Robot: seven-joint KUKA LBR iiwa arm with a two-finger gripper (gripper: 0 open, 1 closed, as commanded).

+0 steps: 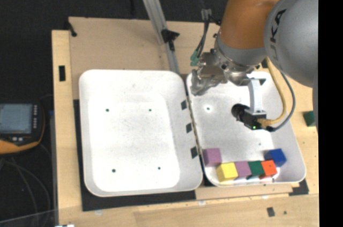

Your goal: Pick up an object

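Observation:
Several small blocks lie along the near edge of the right bin [286, 137]: a purple block [212, 155], a yellow block [227, 171], a second purple block [243, 168], a green block [255, 168], an orange block [268, 168] and a blue block [276, 156]. My gripper [199, 83] hangs over the far left corner of that bin, well away from the blocks. Nothing shows between its fingers.
The left bin [134, 129] lies beside the right one, with black clips [188, 127] along the shared edge. A slanted metal rail [153, 6] rises behind the bins. A small device [19, 121] rests off the bench at the left.

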